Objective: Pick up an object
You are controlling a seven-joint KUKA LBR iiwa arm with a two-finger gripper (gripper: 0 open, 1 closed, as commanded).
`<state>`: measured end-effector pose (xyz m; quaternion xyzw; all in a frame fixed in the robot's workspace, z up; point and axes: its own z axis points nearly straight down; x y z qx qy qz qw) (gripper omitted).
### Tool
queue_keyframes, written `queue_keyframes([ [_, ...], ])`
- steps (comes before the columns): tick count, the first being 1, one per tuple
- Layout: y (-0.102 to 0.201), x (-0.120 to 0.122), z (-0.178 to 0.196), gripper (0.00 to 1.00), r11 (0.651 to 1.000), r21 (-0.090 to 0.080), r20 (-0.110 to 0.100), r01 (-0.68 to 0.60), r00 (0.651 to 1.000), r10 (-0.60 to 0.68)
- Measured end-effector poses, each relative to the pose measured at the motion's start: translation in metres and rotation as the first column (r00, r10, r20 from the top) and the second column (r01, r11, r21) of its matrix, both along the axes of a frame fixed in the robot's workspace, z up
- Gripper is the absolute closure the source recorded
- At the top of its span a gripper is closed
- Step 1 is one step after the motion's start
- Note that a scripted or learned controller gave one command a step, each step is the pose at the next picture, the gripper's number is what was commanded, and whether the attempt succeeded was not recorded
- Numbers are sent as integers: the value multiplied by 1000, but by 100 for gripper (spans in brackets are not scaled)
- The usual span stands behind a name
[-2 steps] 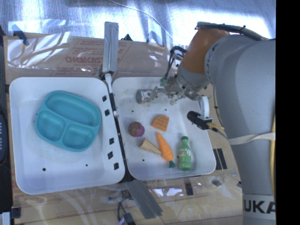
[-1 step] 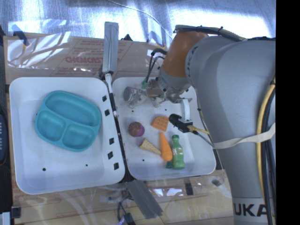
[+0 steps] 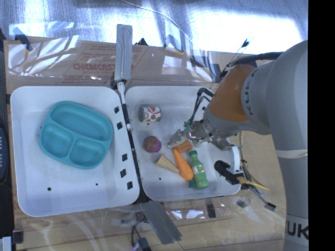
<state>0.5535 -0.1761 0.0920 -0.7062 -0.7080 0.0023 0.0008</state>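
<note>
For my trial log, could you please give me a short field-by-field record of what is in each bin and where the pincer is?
left bin: teal divided plate
right bin: small can, dark red ball, cone-shaped piece, carrot, green bottle
bottle pose: lying down, beside the carrot
pincer: low in the right bin, just above the carrot and bottle
pincer grip: cannot tell
arm: enters from the right

The gripper (image 3: 180,138) blurs into clutter, hiding part of the orange block (image 3: 183,147).
</note>
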Motion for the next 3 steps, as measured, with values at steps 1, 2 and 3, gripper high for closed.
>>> queue_keyframes([
  [1,3,2,10,100,1000,2,2,-11,1000,11],
  [2,31,69,0,100,1000,2,3,-9,1000,9],
  [3,96,58,104,100,1000,4,11,-9,1000,9],
])
